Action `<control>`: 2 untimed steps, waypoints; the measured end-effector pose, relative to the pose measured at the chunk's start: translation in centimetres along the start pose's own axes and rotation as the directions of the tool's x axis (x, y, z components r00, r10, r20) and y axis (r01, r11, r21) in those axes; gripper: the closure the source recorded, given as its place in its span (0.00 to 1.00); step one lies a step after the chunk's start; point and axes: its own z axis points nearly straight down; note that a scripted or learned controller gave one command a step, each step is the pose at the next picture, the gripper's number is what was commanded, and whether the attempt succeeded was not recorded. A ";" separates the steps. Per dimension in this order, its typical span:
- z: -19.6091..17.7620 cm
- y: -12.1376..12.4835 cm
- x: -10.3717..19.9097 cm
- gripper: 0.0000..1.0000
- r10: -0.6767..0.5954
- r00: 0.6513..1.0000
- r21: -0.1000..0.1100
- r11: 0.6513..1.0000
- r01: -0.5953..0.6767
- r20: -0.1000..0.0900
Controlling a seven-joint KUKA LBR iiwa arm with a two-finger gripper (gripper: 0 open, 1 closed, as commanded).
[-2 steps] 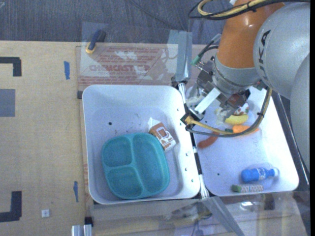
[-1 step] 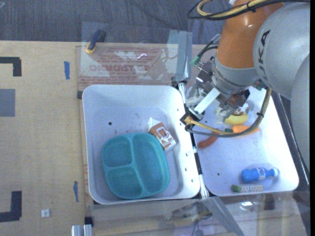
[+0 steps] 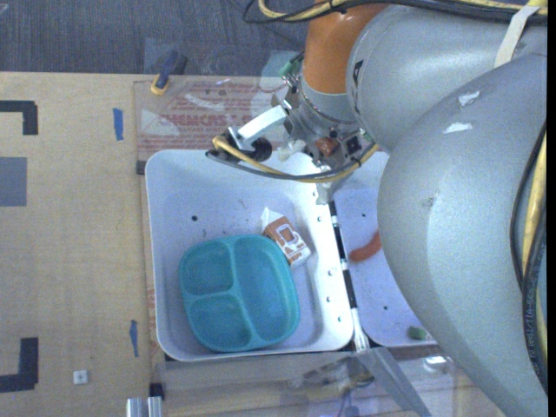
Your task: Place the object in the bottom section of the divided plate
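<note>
The gripper (image 3: 323,150) sits upper centre over the left bin's (image 3: 165,233) far rim; whether it grips anything cannot be told. The brown packet (image 3: 287,240) touches the teal divided plate (image 3: 238,293) at its upper right edge. Cardboard (image 3: 69,233) covers the bench on the left.

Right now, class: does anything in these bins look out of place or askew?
Yes. The small brown-and-white packet lies tilted in the left bin, overlapping the teal divided plate's upper right rim rather than lying in a section.
</note>
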 end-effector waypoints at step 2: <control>-4.9 -5.8 -8.3 0.00 0.322 0.947 -0.004 0.947 -0.322 0.000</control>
